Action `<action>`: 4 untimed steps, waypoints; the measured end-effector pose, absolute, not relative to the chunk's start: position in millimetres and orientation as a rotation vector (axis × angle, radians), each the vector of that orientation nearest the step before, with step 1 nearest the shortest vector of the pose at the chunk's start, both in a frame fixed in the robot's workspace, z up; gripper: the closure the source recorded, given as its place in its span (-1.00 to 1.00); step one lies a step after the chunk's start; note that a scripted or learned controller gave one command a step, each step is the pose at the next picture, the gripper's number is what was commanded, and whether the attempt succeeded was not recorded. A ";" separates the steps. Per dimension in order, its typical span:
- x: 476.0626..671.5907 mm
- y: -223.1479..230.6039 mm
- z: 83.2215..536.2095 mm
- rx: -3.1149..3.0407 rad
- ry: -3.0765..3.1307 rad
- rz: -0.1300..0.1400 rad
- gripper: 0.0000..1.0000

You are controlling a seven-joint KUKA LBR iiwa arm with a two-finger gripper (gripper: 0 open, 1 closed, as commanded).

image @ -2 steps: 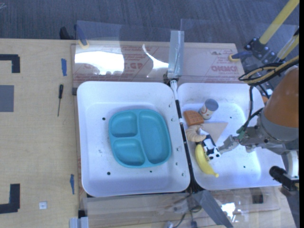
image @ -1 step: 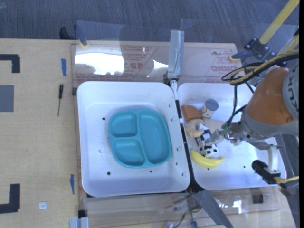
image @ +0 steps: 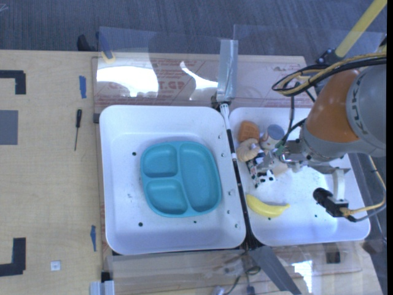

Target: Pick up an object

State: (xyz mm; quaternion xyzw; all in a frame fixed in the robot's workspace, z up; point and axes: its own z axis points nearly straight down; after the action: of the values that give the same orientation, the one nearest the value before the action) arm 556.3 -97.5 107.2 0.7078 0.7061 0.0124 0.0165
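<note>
Overhead, two white bins sit side by side on a wooden desk (image: 43,183).
Left bin (image: 116,226): holds a teal divided plate (image: 181,178) at its centre.
Right bin (image: 307,223): a yellow banana (image: 267,206) at 7 o'clock; a brown lump (image: 248,129), a grey-blue piece (image: 275,131) and small cluttered items (image: 261,165) crowd 10 o'clock.
Gripper (image: 273,155): low over that clutter, reached in from 3 o'clock.
Fingers: hidden among the items; whether parted or gripping cannot be told.

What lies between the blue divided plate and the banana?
In the camera view, the raised rims where the two white bins meet lie between the blue divided plate and the banana, with bare white floor on either side.
</note>
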 end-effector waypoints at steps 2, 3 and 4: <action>602.2 -95.5 107.5 2.193 2.191 0.051 -1.00; 672.9 -100.2 106.6 2.211 2.220 0.011 -1.00; 672.3 -98.7 118.4 2.210 2.228 0.004 1.00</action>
State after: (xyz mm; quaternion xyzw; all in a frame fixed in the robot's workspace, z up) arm 672.3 -98.7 118.4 0.7041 0.7101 0.0013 0.0017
